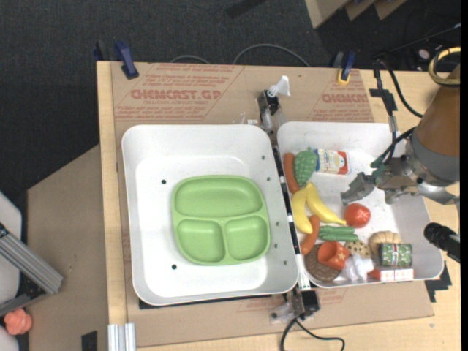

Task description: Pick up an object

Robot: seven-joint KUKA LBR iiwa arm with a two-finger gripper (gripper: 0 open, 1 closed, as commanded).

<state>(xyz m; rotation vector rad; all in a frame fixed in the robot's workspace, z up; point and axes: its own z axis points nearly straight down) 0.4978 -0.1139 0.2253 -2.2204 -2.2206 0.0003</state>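
The right bin [365, 134] holds a pile of toy foods. Among them are a yellow banana [311, 207], a red tomato [357, 214], a white bottle with a red label [333, 161], a green leafy piece [303, 164] and an orange sausage-like piece [290, 171]. Nearer the front lie a green pod [338, 234], a red strawberry-like piece [333, 254], a brown disc [319, 268], a bread roll [384, 238] and a green can [395, 254]. My gripper [360, 187] hangs over the right bin, just above and beyond the tomato, with nothing visibly in it.
The left bin [146, 167] holds a green divided plate [219, 219]. A black divider with clips [281, 196] runs between the bins. The arm's grey body and orange band [444, 130] reach over the right bin's right rim. Cables [387, 93] trail at the back right.
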